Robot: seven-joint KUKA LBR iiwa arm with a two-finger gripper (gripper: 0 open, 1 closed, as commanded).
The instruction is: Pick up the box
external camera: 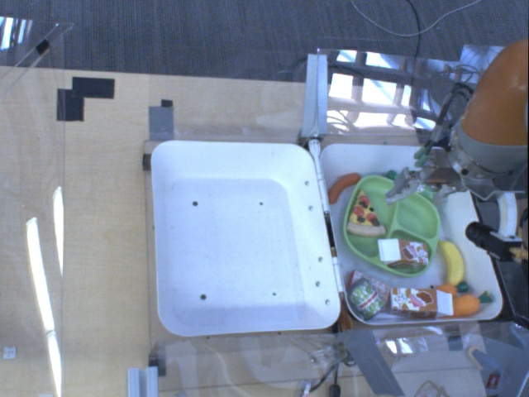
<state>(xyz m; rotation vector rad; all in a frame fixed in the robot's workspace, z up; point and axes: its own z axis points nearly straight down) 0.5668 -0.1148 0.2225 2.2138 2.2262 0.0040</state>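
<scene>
While the gripper (407,187) hangs over the top of the green plate (421,213), the box (420,302) lies flat at the bottom edge of the right bin (493,308). It is a small brown and red box with a white end. It lies between a little bag of greens (367,296) and an orange carrot (466,304), and it seems to touch both.

I cannot tell how the gripper is set, because it is small and blurry. Nothing looks caught in it.

The box looks like thin card, so I think it is light. It is probably stiff on its long sides but could crush if squeezed hard. The printed skin may be a bit slippery.

The best place to hold it is likely across the short way, near the middle, one finger on each long side. The ends are crowded by the bag and the carrot, and the bin wall is close, so there is little room there.

A pizza slice (364,215), a banana (451,262) and a sausage (343,186) lie nearby too.
</scene>
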